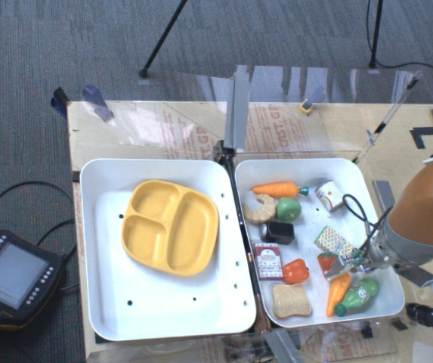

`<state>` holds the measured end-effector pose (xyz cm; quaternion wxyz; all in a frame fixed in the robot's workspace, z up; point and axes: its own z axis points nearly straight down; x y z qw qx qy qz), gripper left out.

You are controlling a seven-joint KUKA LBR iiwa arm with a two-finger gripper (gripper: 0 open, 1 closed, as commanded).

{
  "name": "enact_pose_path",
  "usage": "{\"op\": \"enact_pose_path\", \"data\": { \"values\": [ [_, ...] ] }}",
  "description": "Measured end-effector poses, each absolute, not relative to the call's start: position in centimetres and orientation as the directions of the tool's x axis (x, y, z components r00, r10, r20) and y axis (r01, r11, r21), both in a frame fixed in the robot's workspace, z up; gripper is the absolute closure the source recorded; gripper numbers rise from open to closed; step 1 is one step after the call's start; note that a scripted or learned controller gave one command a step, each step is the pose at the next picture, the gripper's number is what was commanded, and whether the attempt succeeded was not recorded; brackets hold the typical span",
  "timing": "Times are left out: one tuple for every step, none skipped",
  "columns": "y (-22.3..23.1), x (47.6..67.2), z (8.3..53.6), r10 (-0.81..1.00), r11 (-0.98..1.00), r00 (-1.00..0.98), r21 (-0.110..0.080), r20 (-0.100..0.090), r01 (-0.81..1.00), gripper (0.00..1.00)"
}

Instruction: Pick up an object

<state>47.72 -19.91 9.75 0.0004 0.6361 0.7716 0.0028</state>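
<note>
The right bin (367,180) holds several toy foods. An orange carrot (276,190) lies at the back, with a beige pastry (260,209) and a green apple (288,209) just in front of it. A black box (279,232), a red card box (267,261), a red pepper (295,271) and a bread slice (291,300) run towards the front. My gripper (358,260) is low at the bin's right side, over a checkered packet (332,241) and a small red fruit (326,262). A second carrot (338,293) and a green bottle (358,295) lie just in front of it.
The left bin (103,278) carries a yellow divided plate (171,226). A white cup (328,196) lies at the right bin's back right, with a black cable (356,206) looping beside it. The grey arm (420,218) comes in over the bin's right wall. A teach pendant (8,274) sits on the floor at left.
</note>
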Motion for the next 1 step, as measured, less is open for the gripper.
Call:
{"op": "enact_pose_path", "data": {
  "values": [
    [-13.58, 51.89, 19.08, 0.998, 0.067, -0.067, 0.006, 0.001, 0.998, 1.00]
  ]
}}
